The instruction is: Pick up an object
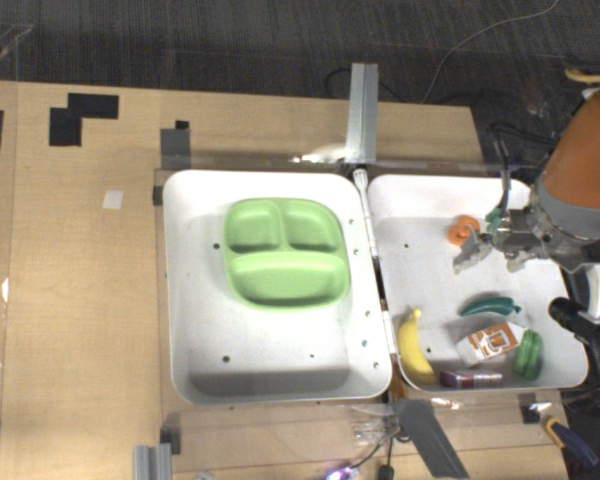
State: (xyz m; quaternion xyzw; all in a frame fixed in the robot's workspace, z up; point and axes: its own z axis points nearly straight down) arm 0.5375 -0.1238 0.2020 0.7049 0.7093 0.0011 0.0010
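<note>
In the right bin (420, 208) lie a small orange object (464, 230) near the back, a dark green pod-shaped piece (490, 306), a yellow banana (412, 346), a white and orange carton (492, 342), a green round item (528, 353) and a purple marker (470, 376). My gripper (490, 255) hangs over the middle of this bin, just right of and below the orange object and above the green pod. Its two grey fingers (469, 257) stand apart, open, with nothing between them.
The left bin (195, 298) holds a light green divided plate (285, 251). A metal post (363, 113) stands behind the wall where the two bins meet. The arm's orange band (585, 163) sits over the right bin's right edge.
</note>
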